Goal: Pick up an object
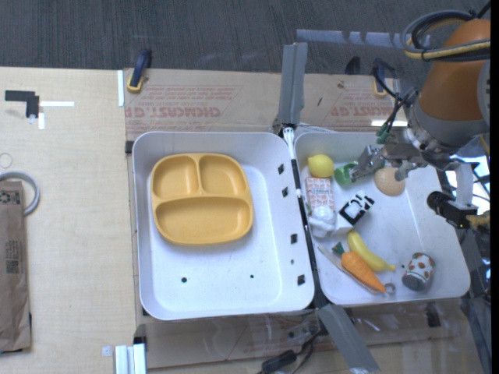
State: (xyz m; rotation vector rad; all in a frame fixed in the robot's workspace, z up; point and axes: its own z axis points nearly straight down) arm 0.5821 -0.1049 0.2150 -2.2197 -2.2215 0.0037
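Toys for picking are seen in the right white bin, where the grey metal gripper hangs near a small green ball; it should be lowered straight and slowly.

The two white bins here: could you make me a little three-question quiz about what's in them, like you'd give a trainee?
1. True or false: the yellow divided plate lies in the left bin.
2. Which lies right beside the carrot in the right bin? A) banana B) lemon C) spotted cup
3. Fill the gap: the gripper hangs over the ____ bin, near the lemon and a tan ball.

Key: 1 true. 2 A; banana and carrot lie side by side, the lemon sits at the far end, the cup apart to the right. 3 right.
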